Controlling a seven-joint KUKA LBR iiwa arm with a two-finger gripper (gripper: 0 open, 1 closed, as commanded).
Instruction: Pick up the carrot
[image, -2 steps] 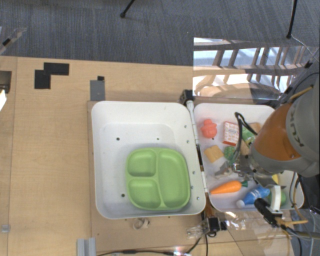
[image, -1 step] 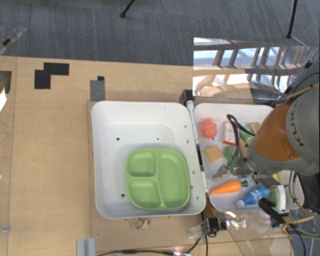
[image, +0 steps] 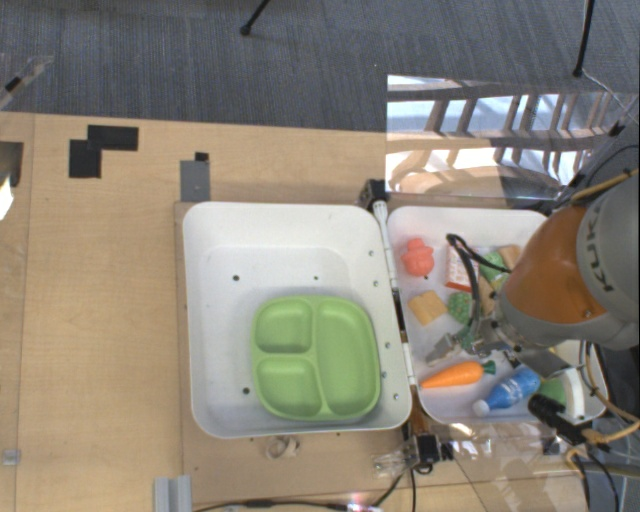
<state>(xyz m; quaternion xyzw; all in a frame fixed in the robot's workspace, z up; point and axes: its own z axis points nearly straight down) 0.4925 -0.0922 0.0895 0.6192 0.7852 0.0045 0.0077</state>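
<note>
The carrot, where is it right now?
The carrot lies in the right bin, near its front edge, just left of the blue bottle and just below the pincer.

Carrot (image: 452, 376) in right bin (image: 400, 225), hand (image: 452, 343) just above it, green plate (image: 318, 357) left

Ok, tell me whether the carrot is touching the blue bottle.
Cannot tell. In the camera view the carrot has its green end right beside the blue bottle, but any gap there is too small to make out.
</note>
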